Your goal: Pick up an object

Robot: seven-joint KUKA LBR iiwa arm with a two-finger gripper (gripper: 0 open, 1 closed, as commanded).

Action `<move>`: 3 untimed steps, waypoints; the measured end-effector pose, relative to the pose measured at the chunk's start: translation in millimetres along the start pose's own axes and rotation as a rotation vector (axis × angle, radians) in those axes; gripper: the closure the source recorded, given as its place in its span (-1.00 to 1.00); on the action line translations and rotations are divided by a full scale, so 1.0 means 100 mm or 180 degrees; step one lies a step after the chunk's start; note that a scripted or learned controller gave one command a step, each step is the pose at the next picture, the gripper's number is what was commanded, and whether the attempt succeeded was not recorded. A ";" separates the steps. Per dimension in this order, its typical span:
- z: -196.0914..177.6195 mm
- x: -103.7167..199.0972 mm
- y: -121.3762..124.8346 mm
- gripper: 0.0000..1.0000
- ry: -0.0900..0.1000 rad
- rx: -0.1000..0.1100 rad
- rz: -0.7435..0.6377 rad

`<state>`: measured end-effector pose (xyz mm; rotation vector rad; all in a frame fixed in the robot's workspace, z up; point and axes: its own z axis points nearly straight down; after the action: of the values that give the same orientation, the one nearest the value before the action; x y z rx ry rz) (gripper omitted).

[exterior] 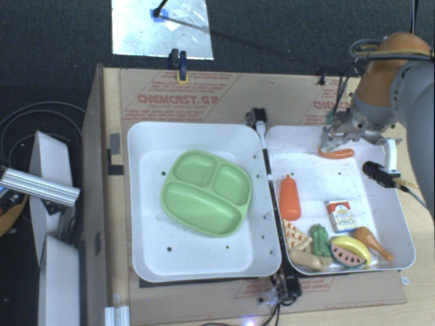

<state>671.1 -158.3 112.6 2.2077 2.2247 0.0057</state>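
My gripper (334,144) hangs low over the back of the right bin (397,212), just above an orange hot dog (337,153) that lies at its tips. A carrot-like orange piece (290,197) lies by the bin's left wall. A small red and white carton (340,215) sits mid bin. Along the front edge lie a waffle-patterned piece (296,236), a green vegetable (319,239), a watermelon slice (346,255), a yellow banana (353,244) and a drumstick (372,242).
The left bin (146,182) holds a green divided plate (206,191). A black divider with clamps (266,175) runs between the bins. Cardboard (204,90) lies under both bins. A metal sheet (162,17) lies on the floor behind.
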 end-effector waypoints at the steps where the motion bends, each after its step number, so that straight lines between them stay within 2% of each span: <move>1: 0.29 0.56 -0.02 1.00 0.0015 0.0021 -0.0003; 2: 0.27 0.52 -0.02 -1.00 0.0008 0.0017 0.0009; 3: -0.16 -0.40 -0.19 -1.00 -0.0010 0.0007 0.0041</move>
<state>652.1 -198.5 128.2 2.2216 2.2100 0.0000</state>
